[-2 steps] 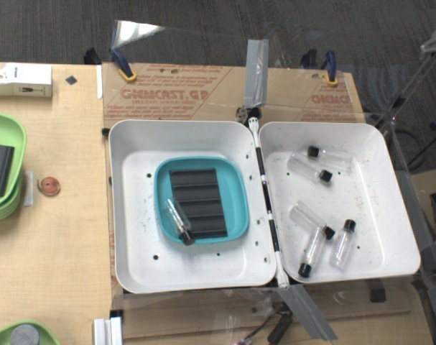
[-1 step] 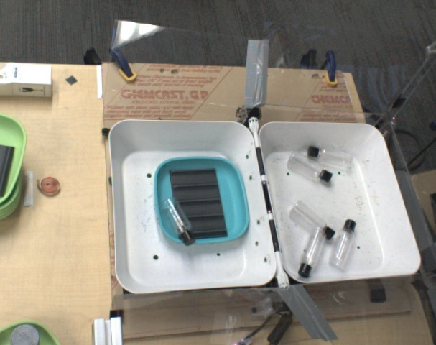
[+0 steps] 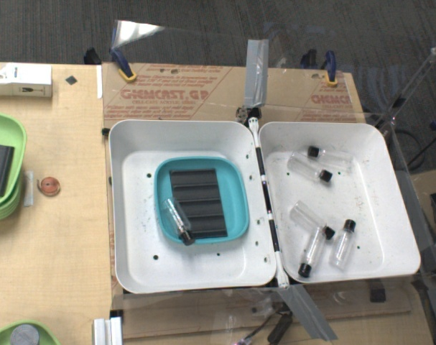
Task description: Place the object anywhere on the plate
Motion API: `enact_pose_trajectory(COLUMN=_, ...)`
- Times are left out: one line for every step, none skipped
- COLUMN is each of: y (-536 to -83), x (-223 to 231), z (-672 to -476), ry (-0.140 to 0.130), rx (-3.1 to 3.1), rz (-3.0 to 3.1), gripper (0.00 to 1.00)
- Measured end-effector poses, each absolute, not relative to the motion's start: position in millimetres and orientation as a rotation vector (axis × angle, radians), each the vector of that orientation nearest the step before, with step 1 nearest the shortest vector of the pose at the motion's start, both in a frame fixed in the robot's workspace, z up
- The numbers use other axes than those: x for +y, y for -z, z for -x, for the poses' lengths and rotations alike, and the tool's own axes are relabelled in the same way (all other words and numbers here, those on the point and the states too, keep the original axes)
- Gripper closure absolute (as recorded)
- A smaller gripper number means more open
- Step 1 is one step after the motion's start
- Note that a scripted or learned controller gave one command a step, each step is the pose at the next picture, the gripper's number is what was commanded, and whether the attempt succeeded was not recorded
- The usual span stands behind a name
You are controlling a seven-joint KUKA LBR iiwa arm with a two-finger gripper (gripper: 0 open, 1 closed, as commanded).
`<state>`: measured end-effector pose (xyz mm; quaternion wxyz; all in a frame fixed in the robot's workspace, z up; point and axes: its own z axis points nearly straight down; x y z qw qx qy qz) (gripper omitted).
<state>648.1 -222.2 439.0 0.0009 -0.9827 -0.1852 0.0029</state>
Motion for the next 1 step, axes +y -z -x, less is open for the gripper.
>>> enact_pose_trajectory(y=-440.0, x=-222.5, z=-650.8, ry=-0.005, rx=-0.397, rz=3.115, gripper=0.0)
